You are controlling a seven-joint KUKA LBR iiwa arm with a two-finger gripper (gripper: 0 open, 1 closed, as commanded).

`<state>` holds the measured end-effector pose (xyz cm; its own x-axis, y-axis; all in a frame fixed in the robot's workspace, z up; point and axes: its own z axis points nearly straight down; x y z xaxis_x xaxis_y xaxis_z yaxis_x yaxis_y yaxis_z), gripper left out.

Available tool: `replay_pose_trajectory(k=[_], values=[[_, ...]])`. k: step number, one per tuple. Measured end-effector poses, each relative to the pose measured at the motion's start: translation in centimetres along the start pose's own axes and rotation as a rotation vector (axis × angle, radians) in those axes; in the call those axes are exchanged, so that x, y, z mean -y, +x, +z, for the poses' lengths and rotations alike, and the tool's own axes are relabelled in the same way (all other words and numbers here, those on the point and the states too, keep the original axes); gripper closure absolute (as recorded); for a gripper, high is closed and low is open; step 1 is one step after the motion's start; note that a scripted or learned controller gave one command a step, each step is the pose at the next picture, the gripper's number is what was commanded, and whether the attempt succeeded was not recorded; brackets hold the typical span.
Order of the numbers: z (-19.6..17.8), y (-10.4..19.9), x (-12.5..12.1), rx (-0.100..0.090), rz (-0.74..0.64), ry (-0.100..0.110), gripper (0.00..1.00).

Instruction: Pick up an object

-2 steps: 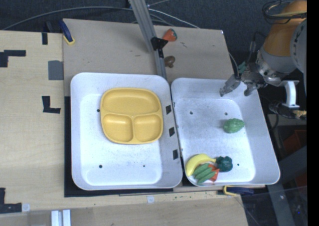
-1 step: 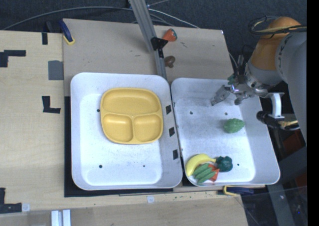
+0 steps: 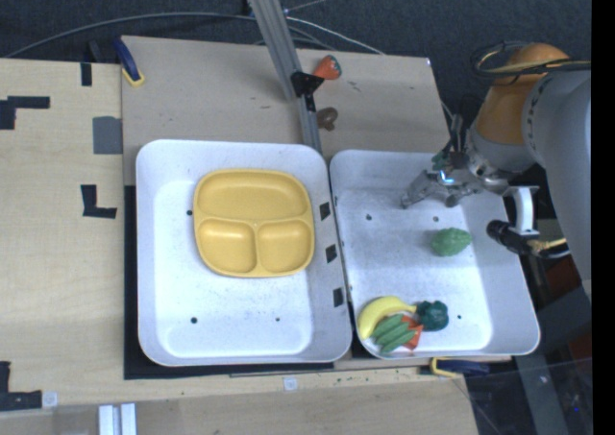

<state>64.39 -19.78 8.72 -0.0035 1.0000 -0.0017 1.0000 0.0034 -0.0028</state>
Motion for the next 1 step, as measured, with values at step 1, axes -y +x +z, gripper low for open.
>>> replay_pose_trajectory(k=[1], values=[[-1.13, 0.05, -0.04, 0.0, -0.001, -0.001, 1.0]])
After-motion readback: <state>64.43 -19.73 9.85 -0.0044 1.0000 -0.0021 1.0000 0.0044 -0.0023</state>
